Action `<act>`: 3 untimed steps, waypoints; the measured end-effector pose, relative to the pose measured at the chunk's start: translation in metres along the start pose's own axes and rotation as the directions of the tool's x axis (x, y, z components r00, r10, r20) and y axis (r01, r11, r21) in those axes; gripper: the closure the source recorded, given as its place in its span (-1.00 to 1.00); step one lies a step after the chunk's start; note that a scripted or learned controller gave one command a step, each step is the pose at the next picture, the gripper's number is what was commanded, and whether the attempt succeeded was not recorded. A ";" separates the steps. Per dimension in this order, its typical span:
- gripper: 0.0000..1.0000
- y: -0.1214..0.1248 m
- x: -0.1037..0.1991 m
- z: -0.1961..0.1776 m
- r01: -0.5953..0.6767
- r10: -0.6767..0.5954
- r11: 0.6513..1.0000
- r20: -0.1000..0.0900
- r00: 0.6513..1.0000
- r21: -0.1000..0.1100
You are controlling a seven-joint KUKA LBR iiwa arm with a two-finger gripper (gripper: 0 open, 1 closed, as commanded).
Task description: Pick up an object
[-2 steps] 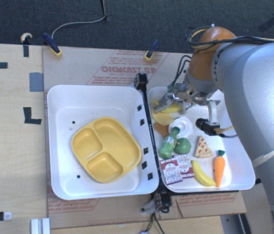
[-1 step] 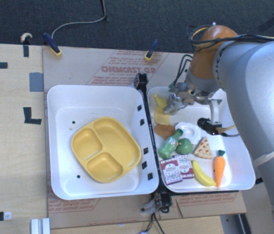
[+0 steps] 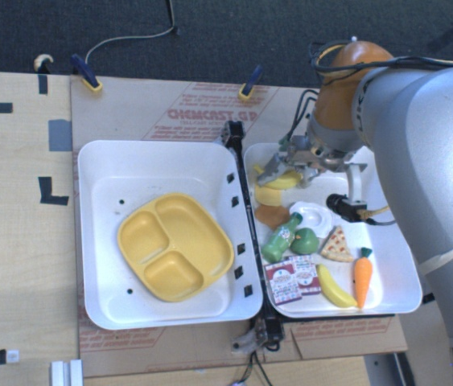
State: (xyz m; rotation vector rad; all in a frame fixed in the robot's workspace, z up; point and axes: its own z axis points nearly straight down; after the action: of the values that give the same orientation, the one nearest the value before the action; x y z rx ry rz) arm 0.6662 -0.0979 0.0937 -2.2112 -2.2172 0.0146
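Bench board point(image 3: 17, 240) of pale wood and cardboard spreads under everything, with two yellow-and-blue clamps along its far edge. The grey arm point(image 3: 423, 143) comes next in bulk, reaching in from the right with its orange band point(image 3: 347, 87) above the wrist. Two shallow white bins sit side by side, touching along a black divider. The left bin point(image 3: 97, 175) carries a yellow divided plate point(image 3: 175, 246) with three compartments, lying slightly askew near the middle. The right bin point(image 3: 399, 284) bears the toy food: a yellow piece point(image 3: 278, 187) at the far end, a brown flat piece point(image 3: 272, 214) just in front of it, a white round lid or dish point(image 3: 310, 215), a green bottle point(image 3: 281, 238) leaning beside a green pepper-like piece point(image 3: 305, 241), a pizza slice point(image 3: 337, 246), a red-and-white packet point(image 3: 290, 281) near the front wall, a banana point(image 3: 335, 288) just beside it, and an orange carrot point(image 3: 362, 280) with a green top, close against the banana. The gripper point(image 3: 284, 166) hangs low over the far end of the right bin, right above the yellow piece; whether its fingers are apart or together cannot be told from here, and nothing is seen between them.
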 end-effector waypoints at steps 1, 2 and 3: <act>1.00 -0.001 0.000 -0.009 0.001 -0.001 1.000 -0.001 1.000 0.006; -1.00 -0.001 0.000 -0.009 0.001 -0.001 1.000 0.000 1.000 0.006; 1.00 -0.001 0.001 -0.018 0.001 -0.001 1.000 -0.001 1.000 0.007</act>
State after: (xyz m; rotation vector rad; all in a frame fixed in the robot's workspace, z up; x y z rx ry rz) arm 0.6651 -0.0974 0.1118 -2.2057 -2.2146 0.0221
